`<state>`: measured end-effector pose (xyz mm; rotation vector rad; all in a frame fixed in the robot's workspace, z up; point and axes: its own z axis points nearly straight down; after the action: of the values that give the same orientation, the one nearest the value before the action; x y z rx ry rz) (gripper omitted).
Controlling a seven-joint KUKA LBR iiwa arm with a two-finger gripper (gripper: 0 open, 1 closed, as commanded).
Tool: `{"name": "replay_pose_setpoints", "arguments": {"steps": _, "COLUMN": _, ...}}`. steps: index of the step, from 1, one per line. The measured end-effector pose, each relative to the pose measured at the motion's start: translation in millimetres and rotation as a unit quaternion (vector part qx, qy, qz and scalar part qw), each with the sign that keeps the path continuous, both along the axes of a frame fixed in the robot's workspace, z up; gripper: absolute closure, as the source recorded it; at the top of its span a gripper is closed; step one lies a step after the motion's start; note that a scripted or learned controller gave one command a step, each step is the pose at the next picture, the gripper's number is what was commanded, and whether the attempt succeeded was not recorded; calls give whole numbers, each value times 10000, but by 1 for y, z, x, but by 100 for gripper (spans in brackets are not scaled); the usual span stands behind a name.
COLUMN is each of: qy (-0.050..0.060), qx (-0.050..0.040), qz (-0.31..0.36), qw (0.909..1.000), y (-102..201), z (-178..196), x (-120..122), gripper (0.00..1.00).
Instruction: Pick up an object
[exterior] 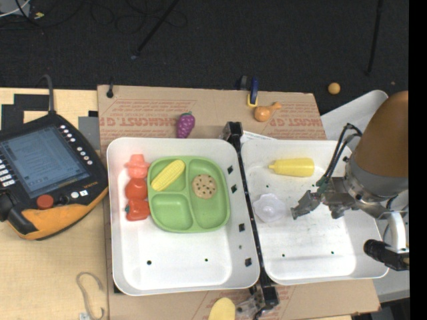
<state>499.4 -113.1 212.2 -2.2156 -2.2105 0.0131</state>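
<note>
Two white bins sit side by side. In the right bin (313,262) the gripper (301,209) hangs low near the middle; whether its jaws are spread or pressed together cannot be told. Just left of it lies a clear plastic cup (269,207), and farther back a yellow bottle (292,167). The left bin (173,265) holds a green divided plate (180,215) bearing toy corn (166,174) and a cookie (204,186).

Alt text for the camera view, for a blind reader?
The grey arm's end effector hovers low in the right white bin beside a clear plastic cup and a yellow bottle. The left white bin holds a green divided plate with corn and a cookie.
</note>
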Motion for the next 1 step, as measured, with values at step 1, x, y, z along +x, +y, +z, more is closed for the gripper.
{"name": "replay_pose_setpoints", "arguments": {"steps": 1, "qy": -62, "qx": -10, "qz": 9, "qw": 10000, "y": 0, "z": 6, "x": 3, "gripper": 0}}
